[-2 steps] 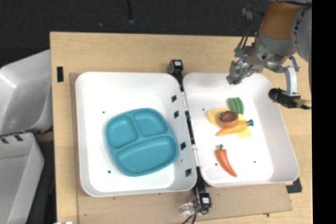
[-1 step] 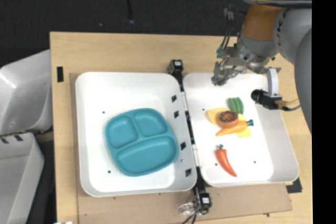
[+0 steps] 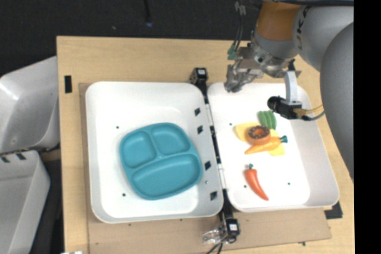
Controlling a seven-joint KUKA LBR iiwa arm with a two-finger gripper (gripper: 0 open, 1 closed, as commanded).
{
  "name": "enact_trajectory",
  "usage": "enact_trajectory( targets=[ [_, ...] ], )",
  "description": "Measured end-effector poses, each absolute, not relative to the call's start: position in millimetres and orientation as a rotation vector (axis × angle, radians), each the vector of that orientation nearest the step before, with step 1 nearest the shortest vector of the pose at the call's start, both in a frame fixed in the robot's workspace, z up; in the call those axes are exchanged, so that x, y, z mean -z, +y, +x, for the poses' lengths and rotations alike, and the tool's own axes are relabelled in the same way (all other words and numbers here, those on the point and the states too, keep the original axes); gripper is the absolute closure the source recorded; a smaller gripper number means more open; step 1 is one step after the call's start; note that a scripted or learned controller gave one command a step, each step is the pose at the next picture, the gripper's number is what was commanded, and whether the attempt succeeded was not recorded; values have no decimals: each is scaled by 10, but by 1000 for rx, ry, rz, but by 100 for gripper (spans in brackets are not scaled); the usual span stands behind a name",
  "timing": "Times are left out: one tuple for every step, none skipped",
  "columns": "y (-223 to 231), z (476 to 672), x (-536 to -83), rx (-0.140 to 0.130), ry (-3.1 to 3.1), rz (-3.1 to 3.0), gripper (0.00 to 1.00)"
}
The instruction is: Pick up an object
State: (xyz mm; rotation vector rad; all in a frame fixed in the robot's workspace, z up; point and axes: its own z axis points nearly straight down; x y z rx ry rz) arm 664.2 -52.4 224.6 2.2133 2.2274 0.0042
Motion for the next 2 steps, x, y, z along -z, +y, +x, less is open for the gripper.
enact_trajectory(
  targets=[
    [-98, 6635, -2251, -1, 2228, 2216, 100],
    [523, 6637, -2271, -3, 2228, 2213, 100]
  ],
)
